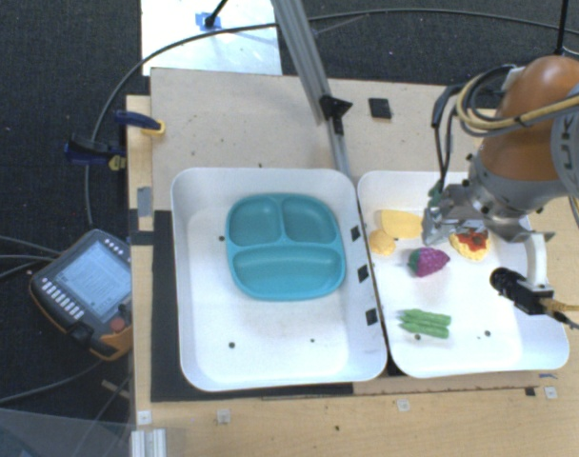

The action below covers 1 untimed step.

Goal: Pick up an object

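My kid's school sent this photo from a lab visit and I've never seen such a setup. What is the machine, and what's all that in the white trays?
One camera looks down at a slant on a bench. The grey and orange arm reaching in from the right is a robot; its pincer hangs over the right bin. That bin holds toy food: a yellow piece, purple grapes, green beans and a red-and-yellow piece. The left bin holds a teal divided plate. Nothing can be seen gripped.

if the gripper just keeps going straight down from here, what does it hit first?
Probably the purple toy: the gripper hangs just above it in the right bin. Depth is unclear; it might land on bin floor beside it.
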Available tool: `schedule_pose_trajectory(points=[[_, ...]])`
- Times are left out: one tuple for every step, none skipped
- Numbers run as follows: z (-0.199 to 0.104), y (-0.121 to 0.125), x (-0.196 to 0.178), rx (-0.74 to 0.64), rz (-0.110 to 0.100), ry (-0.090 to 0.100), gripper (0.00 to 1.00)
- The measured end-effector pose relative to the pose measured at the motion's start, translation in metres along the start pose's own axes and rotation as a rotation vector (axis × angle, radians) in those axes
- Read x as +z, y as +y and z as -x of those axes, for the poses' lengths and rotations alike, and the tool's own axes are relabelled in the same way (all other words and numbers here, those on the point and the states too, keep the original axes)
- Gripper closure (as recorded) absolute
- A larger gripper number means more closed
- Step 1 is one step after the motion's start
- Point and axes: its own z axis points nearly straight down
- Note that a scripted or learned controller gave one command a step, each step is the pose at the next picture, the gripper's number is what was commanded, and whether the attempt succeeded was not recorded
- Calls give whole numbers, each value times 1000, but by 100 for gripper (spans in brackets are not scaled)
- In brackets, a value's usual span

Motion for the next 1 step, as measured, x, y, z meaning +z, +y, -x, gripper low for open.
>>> schedule_pose_trajectory(points=[[-51,-1,-9,0,0,0,100]])
